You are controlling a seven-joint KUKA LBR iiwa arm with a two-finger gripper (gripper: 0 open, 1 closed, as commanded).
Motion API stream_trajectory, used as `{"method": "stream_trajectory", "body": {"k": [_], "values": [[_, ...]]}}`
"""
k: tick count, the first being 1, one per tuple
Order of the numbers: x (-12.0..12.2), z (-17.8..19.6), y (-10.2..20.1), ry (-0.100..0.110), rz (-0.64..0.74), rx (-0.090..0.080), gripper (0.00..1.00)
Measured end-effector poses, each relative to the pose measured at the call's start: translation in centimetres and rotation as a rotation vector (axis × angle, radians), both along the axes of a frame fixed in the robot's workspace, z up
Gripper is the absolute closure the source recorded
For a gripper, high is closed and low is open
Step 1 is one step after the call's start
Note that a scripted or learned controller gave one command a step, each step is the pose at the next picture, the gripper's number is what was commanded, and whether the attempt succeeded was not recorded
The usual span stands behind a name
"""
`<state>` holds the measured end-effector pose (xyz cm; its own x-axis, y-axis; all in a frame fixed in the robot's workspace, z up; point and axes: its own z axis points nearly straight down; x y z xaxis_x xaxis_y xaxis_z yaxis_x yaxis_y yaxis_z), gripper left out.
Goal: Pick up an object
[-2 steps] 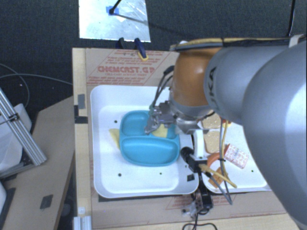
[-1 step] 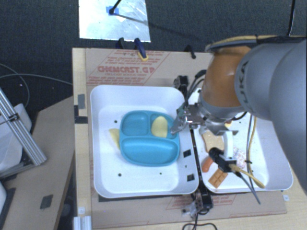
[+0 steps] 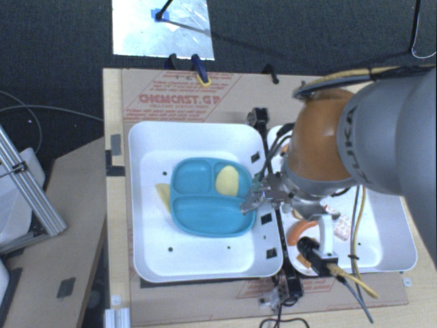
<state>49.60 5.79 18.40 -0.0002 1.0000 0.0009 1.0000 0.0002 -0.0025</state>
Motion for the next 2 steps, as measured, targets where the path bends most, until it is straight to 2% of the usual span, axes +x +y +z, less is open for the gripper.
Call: {"method": "stream_trajectory", "body": {"k": [1, 2], "values": [[0.3, 1.1, 0.0, -0.005, 0.002, 0.001, 1.00], [0.4, 2.1, 0.1, -0.007, 0.003, 0.002, 1.00]]}}
